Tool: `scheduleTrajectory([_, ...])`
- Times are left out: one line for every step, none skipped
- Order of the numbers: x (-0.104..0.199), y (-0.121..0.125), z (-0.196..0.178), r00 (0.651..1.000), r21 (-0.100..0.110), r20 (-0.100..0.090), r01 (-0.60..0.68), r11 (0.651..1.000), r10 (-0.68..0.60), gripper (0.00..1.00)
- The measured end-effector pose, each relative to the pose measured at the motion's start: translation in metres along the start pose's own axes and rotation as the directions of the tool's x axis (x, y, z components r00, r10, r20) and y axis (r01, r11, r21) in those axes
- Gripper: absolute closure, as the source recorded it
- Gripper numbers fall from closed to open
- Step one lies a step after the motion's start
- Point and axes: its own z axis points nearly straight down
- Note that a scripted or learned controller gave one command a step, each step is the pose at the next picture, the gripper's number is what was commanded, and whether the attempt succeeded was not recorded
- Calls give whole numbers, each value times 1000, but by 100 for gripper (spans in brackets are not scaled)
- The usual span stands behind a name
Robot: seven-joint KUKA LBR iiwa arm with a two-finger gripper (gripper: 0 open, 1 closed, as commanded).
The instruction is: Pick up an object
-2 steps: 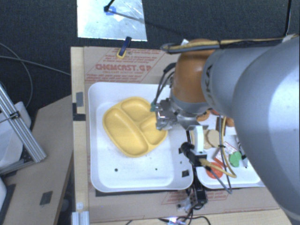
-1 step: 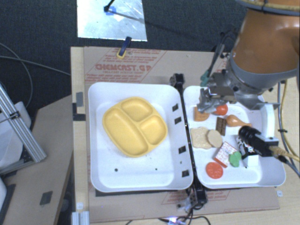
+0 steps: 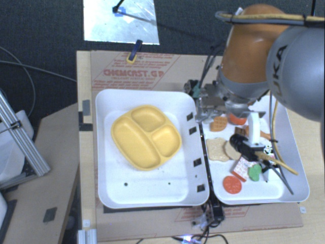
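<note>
The tool [image 3: 219, 107], grip state impossible to tell, hangs over the right bin [image 3: 292, 187] at 12 o'clock of the bread slice [image 3: 218, 149].

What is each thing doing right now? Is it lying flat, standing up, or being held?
Yellow divided plate: lying flat in the left bin, right way up.
Red round slice: lying flat near the front of the right bin.
Bread slice: lying flat by the wall between the bins.
Green piece: lying among the clutter.
Gripper: low over the right bin's back; whether it holds anything cannot be told.
</note>
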Motion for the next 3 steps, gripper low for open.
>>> scheduleTrajectory([49, -14, 17, 1000, -3, -3, 8, 1000, -8, 100])
scheduleTrajectory([50, 57, 125, 1000, 0, 1, 2, 1000, -2, 100])
scheduleTrajectory([51, 35, 215, 1000, -7, -2, 0, 1000, 0, 100])
